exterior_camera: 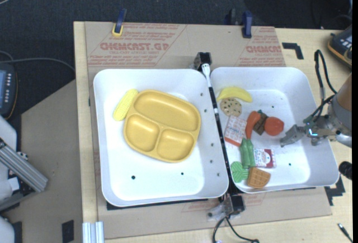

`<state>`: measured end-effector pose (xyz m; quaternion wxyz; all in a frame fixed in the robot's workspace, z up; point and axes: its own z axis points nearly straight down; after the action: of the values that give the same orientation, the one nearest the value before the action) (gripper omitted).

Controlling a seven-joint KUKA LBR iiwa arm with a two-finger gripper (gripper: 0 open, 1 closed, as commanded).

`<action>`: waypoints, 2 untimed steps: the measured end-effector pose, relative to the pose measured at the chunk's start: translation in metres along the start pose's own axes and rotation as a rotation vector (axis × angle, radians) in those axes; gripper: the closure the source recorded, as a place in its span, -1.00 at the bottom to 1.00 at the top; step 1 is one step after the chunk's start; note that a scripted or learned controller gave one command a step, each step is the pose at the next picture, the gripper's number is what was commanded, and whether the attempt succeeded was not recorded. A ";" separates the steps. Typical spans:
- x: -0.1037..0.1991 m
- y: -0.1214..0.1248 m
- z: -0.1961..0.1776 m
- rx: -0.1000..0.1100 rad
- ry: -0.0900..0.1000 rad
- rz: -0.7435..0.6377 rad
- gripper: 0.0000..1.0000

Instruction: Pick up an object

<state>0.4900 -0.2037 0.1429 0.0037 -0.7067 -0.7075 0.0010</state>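
You have the end effector (292, 137) low over the right bin (299, 82), reaching in from the right side, and nothing sits between its fingers. From this slanted view I cannot tell how wide it stands, so treat that as unknown.

The pickable things are crowded along the left half of that bin. A banana (235, 93) lies at the top, with a cookie (230, 106) just below it. A red tomato (273, 125) is the nearest item to the end effector, just to its left and slightly up, and a carrot (254, 122) lies touching or just beside the tomato. Further down you see an orange packet (234, 129), a green cucumber (246, 153), a small red-and-white packet (264, 157), a green leafy piece (238, 171) and a waffle (258, 177).

The left bin (106, 141) holds a yellow divided plate (161, 125) with a corn cob (125, 104) at its upper left edge. Both bins rest on the surface (168, 41).

As I judge it, the task is at an early stage: the arm is down at bin level, but no object is lifted or visibly gripped. What is left for you is the closing on one item, most likely the tomato, and the lift clear of the bin.
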 end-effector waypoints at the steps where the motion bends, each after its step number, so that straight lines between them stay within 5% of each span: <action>1: 0.001 -0.001 0.053 -0.001 -0.001 0.001 -1.00; 2: 0.000 0.001 0.040 -0.008 -0.005 0.002 1.00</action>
<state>0.4904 -0.2038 0.1033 -0.0009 -0.7075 -0.7067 -0.0002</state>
